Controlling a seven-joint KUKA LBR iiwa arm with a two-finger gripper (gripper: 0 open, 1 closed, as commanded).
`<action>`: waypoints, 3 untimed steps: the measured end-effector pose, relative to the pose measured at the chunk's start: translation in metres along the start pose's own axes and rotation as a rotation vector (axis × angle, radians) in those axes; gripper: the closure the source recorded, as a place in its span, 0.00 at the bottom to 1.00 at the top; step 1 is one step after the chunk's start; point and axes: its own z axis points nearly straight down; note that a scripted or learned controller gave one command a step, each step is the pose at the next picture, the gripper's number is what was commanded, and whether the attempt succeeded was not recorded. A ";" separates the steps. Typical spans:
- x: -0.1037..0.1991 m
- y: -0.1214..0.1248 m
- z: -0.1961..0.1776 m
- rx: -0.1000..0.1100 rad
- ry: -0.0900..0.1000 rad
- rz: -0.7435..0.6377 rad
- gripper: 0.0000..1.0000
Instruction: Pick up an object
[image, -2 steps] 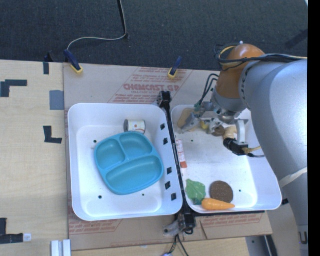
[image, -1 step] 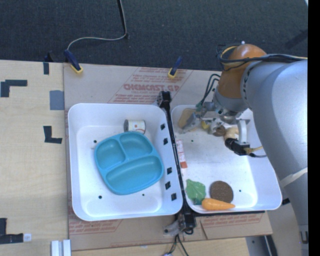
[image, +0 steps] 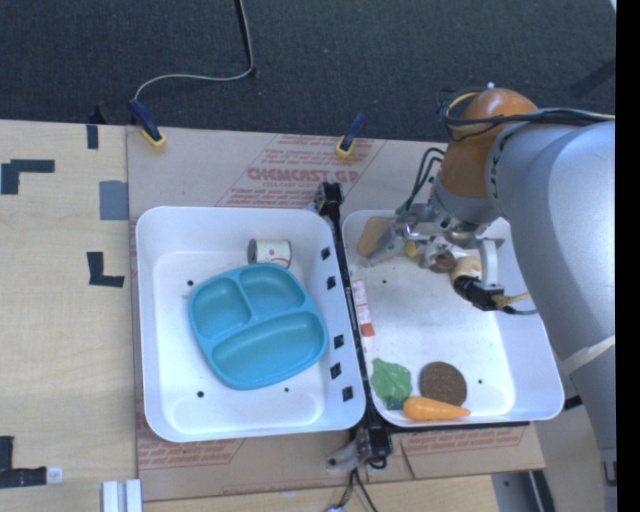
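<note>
Camera view: I am hovering my gripper (image: 432, 243) low over the far end of the right bin (image: 520, 345), beside a tan wedge-shaped object (image: 374, 236); whether it is spread or closed, I cannot tell. Carrot (image: 435, 408), brown disc (image: 442, 381) and green leafy piece (image: 391, 380) are lying well apart at the near rim. Risk I am noting: descending off-centre would likely nudge the wedge against the wall and close on nothing.

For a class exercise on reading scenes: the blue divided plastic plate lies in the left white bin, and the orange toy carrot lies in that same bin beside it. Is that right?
Not quite. The blue divided plastic plate does lie in the left white bin, but the orange toy carrot lies in the right white bin, near its front edge, beside a green leafy toy and a brown round disc. The camera view shows this.
</note>
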 end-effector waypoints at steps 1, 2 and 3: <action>0.007 0.001 -0.036 -0.010 -0.002 0.000 0.00; 0.008 0.001 -0.045 -0.009 -0.002 0.000 1.00; 0.006 -0.055 -0.040 -0.008 -0.003 0.001 1.00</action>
